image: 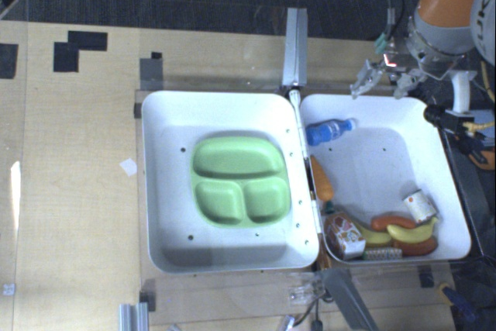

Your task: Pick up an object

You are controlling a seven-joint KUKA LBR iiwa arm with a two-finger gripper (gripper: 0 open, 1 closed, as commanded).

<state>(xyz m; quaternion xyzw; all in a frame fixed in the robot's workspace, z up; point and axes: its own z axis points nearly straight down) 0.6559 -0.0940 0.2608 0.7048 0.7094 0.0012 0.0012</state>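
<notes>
1. Nothing picked yet: tool (385, 79) hangs above the right bin's (457, 190) back rim, fingers spread, nothing between them.
2. Candidates lie in that bin: blue bottle (328, 130) nearest, banana (411, 230) at the front.
3. Left: descend, grasp, lift.

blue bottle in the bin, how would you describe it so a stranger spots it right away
Look in the right-hand shallow white bin, at its far left corner beside the divider between the bins. The small blue plastic bottle lies there on its side, apart from the food items heaped along the near edge. It is the one blue thing in either bin.
</notes>
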